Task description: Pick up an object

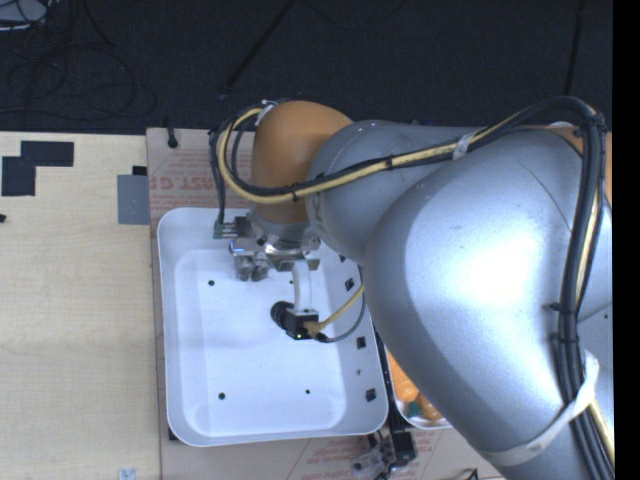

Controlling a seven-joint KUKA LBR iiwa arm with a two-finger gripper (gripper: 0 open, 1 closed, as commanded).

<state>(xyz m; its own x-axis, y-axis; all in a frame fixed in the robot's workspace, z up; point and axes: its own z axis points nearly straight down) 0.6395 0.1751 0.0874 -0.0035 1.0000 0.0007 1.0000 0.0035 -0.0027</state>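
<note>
- One grey arm [480, 268] reached in from the right and covered most of the right side of the scene.
- One gripper [263, 266] hung over the far part of the left bin [178, 368], near its middle line. Whether it was spread or pressed together, I cannot tell; nothing was seen pinched in it.
- Two white bins stood side by side. Of the right bin [404, 419], a small near corner was seen under the arm.
- One orange thing [408, 386] lay in that corner of the right bin, partly hidden by the arm and well apart from the gripper.
- On the bare floor of the left bin I counted three small dark dots [222, 396].
- One sheet of brown cardboard [185, 180] with red print lay under the bins.
- On the wooden bench [70, 318], at the far left, were two dark patches [131, 198], one black and one grey.
</note>
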